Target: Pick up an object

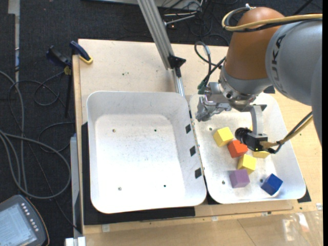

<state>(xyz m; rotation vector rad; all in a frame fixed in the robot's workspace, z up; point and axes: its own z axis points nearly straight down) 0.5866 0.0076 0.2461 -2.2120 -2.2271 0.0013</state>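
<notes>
**Gripper hanging over the right bin, five cubes lying below it**

You are looking at the gripper (207,108) hanging over the upper left part of the right bin (287,137), close to the wall it shares with its neighbour. From this angle you cannot tell whether it is released or clenched, and nothing is showing in its grasp. The arm (302,55) is reaching in from the right, and its grey shell is carrying dark lettering (275,49) that is only partly readable, looking like part of "KUKA".

The right bin is holding five cubes. A yellow cube (223,136) is lying nearest the gripper, just below and to its right. An orange cube (237,148) is sitting just beside it, and a second yellow cube (247,162) is sitting beside that one. A purple cube (239,178) is lying near the front wall, and a blue cube (271,184) is sitting in the front right corner.

The left bin (97,137) is showing scattered dark specks on its floor. Three black tabs (192,150) are lining the seam between the bins. On the bench (128,60) behind them, a slanted metal pole (156,24) is coming down and a blue and yellow clamp (77,50) is gripping the left edge.
</notes>
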